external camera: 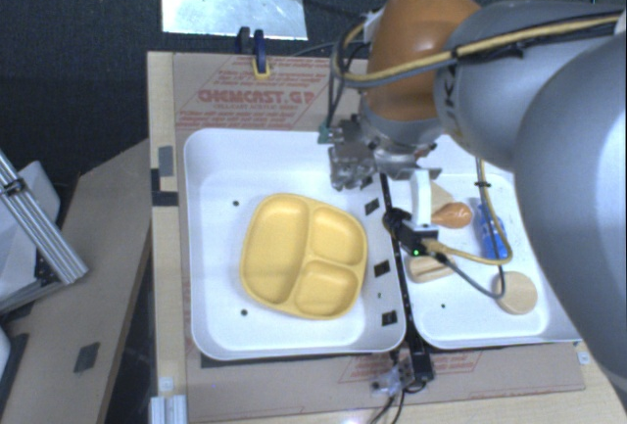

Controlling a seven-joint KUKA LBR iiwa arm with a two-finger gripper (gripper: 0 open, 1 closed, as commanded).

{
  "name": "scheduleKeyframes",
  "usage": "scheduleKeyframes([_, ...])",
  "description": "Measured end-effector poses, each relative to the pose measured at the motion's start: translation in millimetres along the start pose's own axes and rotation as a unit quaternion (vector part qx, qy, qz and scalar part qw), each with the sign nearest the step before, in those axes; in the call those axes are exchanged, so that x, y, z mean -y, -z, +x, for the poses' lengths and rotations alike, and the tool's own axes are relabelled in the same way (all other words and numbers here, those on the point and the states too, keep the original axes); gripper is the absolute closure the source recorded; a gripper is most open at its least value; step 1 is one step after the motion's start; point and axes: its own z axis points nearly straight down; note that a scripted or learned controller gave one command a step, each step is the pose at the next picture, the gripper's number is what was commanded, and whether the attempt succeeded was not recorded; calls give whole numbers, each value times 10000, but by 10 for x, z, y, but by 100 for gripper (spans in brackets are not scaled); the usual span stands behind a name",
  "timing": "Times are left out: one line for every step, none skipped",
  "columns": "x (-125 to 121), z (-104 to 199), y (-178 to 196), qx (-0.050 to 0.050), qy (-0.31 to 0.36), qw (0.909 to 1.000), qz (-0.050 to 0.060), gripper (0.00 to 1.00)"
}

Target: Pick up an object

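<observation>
- One gripper (350, 169) hangs low over the far right part of the left bin (211, 216), close to the divide between the two bins; from this slanted look down I cannot tell how its jaws stand, and nothing shows between them.
- Nearest thing to it is the yellow divided plate (304, 254), lying flat in the left bin just beside and toward the near side of the jaws, apart from them.
- Across the divide, in the right bin (549, 319), lie a brown egg-shaped piece (452, 212), a blue-handled tool (490, 234) and a wooden spoon (509, 290), all near one another and partly under the grey arm (549, 99).
- Judging by this, the step in hand is the approach: no object is picked yet.
- Next move, as I read it, calls for settling on a target. The plate's raised rim is the closest edge, so the jaws would need to straddle that rim and close squarely, or the smooth plastic may slip free.
</observation>
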Motion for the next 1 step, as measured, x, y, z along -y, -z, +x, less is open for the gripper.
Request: scheduleKeyframes([-7,-35,6,8,-31,10000,-7,0])
